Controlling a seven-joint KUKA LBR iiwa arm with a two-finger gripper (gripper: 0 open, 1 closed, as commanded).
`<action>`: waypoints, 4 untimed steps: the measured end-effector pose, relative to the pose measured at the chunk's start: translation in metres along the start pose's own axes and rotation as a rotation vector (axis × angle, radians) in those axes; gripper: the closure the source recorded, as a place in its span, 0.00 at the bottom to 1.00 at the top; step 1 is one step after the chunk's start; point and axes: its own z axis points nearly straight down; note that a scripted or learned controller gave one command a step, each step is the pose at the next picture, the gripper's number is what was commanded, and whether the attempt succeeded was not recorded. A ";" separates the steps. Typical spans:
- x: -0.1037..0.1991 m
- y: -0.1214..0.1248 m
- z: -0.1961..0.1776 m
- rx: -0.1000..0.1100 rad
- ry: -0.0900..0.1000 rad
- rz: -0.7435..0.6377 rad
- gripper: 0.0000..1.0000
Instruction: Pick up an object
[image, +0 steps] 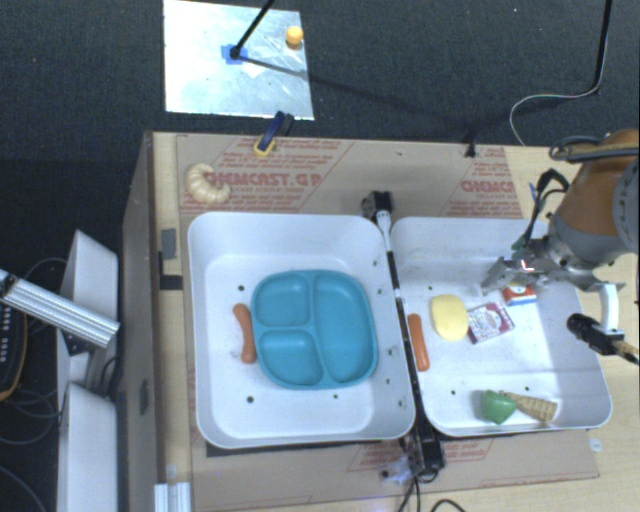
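Note:
My gripper (508, 272) hangs over the back right part of the right bin (590, 385), open, with nothing between its fingers. Just in front of it lie a small red and white item (519, 294) and a red and white packet (490, 322). A yellow rounded object (450, 317) lies left of the packet. An orange sausage (417, 341) rests against the bin's left wall. At the front, a green object (494, 406) lies next to a tan cone (535, 406).
The left bin (215, 400) holds a blue divided plate (312, 328) and a second orange sausage (244, 332) to its left. A black divider (394, 290) runs between the bins. A black part of the arm (590, 330) juts over the right bin's right edge.

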 end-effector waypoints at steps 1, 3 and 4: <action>-0.002 0.003 -0.013 -0.013 -0.006 -0.001 1.00; -0.002 0.004 -0.024 -0.017 -0.007 -0.002 1.00; -0.002 0.004 -0.024 -0.016 -0.007 -0.002 0.00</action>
